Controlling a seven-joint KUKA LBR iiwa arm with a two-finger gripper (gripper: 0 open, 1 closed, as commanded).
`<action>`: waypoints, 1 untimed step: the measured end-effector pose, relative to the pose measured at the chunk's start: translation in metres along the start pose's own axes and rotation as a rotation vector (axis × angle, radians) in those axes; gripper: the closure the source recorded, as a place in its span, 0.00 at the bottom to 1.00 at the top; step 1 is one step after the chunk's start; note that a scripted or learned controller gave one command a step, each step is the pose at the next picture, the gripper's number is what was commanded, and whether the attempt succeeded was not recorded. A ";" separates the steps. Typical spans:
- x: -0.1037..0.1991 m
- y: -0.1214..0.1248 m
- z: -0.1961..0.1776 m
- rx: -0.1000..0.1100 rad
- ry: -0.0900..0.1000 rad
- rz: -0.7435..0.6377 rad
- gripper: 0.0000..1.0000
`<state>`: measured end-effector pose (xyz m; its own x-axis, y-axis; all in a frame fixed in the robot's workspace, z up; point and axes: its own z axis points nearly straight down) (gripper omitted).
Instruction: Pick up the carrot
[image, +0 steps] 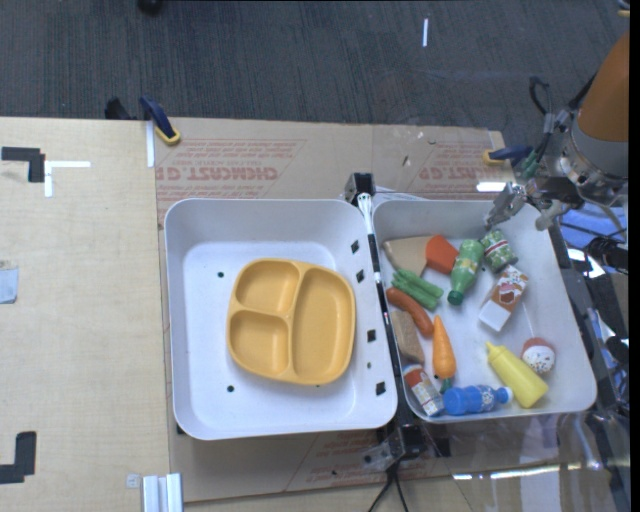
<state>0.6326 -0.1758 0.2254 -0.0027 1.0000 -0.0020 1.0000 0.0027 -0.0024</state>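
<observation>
The carrot (442, 346) is a short orange cone lying in the right bin (572, 330), left of its middle, pointing up and down the view. A reddish sausage (412, 310) lies just up-left of it and a brown bread piece (405, 337) is at its left. My gripper (524, 206) hangs over the bin's far right corner, well away from the carrot, up and to the right of it. Its fingers are spread open and nothing sits between them.
Around the carrot are a green pea pod (419, 289), red pepper (440, 252), green bottle (463, 271), green can (498, 250), small carton (503, 296), yellow mustard bottle (517, 375), blue bottle (471, 400). The left bin (190, 330) holds a yellow divided plate (293, 320).
</observation>
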 end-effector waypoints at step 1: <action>0.030 -0.083 0.110 -0.033 -0.007 0.069 0.00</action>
<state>0.5492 -0.1466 0.1151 0.0665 0.9978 -0.0083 0.9973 -0.0662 0.0311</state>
